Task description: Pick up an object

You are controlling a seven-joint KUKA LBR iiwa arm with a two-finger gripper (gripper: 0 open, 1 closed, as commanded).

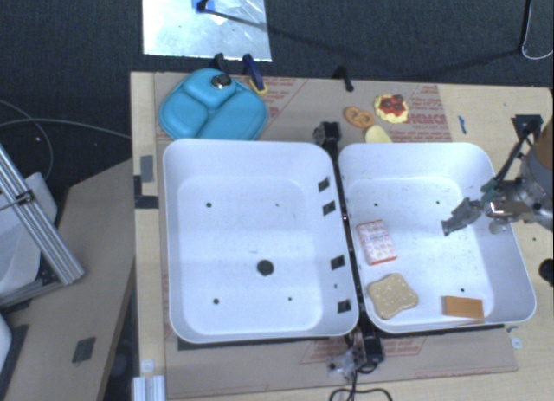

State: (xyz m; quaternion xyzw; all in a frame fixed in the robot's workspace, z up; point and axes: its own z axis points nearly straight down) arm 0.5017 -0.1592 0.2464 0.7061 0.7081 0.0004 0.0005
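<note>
bins (251, 152): white
toast (392, 295): tan, speckled
packet (376, 242): white, red print
block (462, 307): orange
tray (212, 106): light blue

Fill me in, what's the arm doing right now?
The end effector hangs over the right bin, reaching in from its right side, with nothing visibly held. Three items lie in that bin: a red-and-white packet, a toast slice and an orange block, all untouched. The left bin has just a small dark disc.
</note>
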